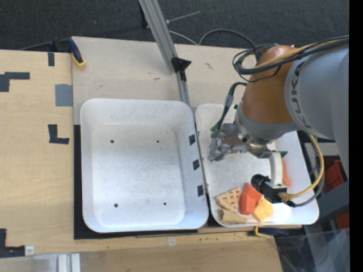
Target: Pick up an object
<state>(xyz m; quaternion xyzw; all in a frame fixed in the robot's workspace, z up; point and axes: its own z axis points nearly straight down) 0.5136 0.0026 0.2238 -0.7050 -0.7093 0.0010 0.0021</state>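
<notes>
Approach step judged in hand: gripper (218, 149) poised over right bin (209, 130), apparently unladen (finger state cannot be told). Next: descent toward orange block (249, 199).

A robotics lab or test cell, not a home. Plain plywood bench (34, 152) marked with dark tape patches (63, 94) (calibration or layout marks, by the look). Two shallow white bins (136, 109) set side by side on a black mat. Industrial grey arm (317, 95) with an orange band, cables looping from its wrist. Slanted aluminium rail (160, 27) bolted behind the bins. Dark carpet-like floor (255, 4) beyond, a loose cable trailing over it.
</notes>
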